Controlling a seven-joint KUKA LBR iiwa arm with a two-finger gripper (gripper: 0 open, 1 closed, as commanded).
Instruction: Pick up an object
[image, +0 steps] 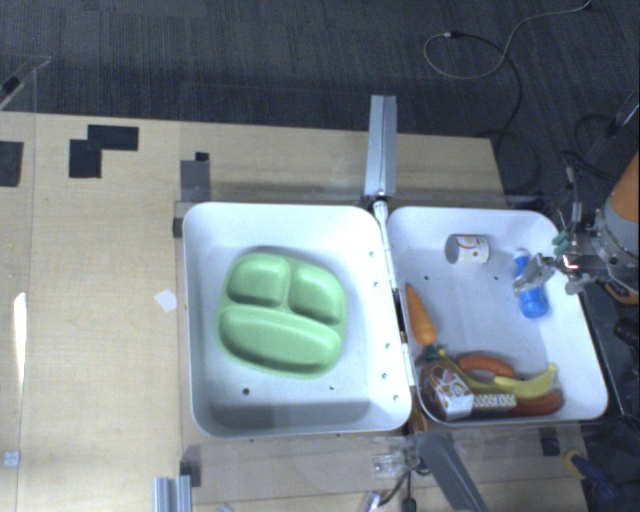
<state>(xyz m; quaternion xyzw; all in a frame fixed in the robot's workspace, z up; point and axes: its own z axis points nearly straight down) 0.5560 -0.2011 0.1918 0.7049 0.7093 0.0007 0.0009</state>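
Looking at the right bin (470, 300), you've got the gripper (552, 262) hanging at its right rim, right next to a blue bottle (531, 292), but the arm is cut off by the frame edge and you honestly can't tell the jaw state. Crammed along the front wall are a banana (515, 381), a sausage-looking thing and a brown packet, overlapping each other, with a carrot (420, 316) by the divider and a small can (467, 248) farther back. Over in the left bin (210, 400) sits a green divided tray (284, 313).
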